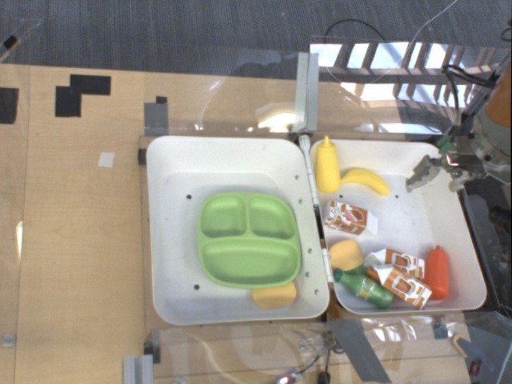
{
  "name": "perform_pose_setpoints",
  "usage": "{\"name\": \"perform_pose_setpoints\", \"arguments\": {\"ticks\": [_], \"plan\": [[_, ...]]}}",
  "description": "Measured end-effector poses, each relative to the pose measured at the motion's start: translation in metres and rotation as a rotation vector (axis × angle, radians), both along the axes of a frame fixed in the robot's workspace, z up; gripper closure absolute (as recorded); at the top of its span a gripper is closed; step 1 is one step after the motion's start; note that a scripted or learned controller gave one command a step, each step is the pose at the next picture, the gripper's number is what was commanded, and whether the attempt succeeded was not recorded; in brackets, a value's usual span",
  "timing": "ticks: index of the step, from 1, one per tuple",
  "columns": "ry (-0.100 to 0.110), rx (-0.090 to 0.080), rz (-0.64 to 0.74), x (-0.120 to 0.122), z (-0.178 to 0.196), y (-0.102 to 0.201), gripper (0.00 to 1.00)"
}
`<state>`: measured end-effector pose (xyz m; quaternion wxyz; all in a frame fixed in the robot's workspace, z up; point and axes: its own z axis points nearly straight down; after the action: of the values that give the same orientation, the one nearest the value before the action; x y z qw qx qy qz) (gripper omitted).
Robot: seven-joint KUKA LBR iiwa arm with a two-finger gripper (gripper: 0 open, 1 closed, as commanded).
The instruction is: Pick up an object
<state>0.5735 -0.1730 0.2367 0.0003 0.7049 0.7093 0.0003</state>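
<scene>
While the end effector (436, 169) hovers open and empty over the right bin (472, 238), near the banana (366, 180) beside the mustard bottle (326, 165), a slanted descent could, I reckon, nudge that curved fruit aside rather than grip it.

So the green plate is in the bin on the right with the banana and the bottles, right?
Not quite. The camera view shows the green plate in the left bin, with a yellow piece beside its front edge. The banana and the bottles, yellow, green and red, are in the right bin.
</scene>
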Motion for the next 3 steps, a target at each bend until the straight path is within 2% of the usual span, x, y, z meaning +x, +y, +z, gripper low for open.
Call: {"name": "perform_pose_setpoints", "arguments": {"ticks": [1, 2, 3], "plan": [[-0.004, -0.001, 0.036, 0.082, -0.145, 0.005, 0.0], [0.018, -0.004, -0.027, 0.092, -0.15, 0.046, 0.0], [0.002, 0.003, -0.254, 0.079, -0.151, 0.019, 0.0]]}}
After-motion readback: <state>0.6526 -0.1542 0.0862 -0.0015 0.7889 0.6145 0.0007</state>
